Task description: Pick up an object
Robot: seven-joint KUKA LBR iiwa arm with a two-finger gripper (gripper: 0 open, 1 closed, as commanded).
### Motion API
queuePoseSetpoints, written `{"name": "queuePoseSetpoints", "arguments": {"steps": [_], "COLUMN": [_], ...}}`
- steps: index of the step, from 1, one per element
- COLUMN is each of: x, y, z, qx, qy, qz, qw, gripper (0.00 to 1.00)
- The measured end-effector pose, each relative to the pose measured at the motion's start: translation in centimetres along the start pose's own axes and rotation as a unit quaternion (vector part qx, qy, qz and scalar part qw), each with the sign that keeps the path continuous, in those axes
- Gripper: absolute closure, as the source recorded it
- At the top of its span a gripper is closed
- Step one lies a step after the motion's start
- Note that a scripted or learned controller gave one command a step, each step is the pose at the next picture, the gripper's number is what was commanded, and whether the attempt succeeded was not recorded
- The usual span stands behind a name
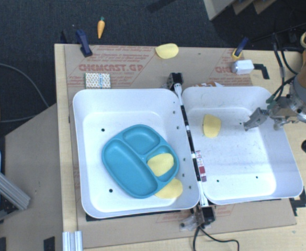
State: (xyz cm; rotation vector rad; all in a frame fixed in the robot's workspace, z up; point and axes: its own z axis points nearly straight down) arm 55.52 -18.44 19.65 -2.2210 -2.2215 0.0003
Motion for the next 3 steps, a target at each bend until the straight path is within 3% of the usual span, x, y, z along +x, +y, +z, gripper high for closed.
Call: {"name": "queuePoseSetpoints", "arguments": {"steps": [1,2,3], "x": [7.2,8.0,8.0], "y": [0.4,6.9,7.0], "z": [8.6,11.2,10.2], "qx": [0.001,0.000,-0.001], "qy": [0.001,0.000,-0.001], "qz": [-0.001,0.000,-0.001], "qw": [1.0000,1.0000,1.0000], "gripper": [0.00,0.00,1.00]}}
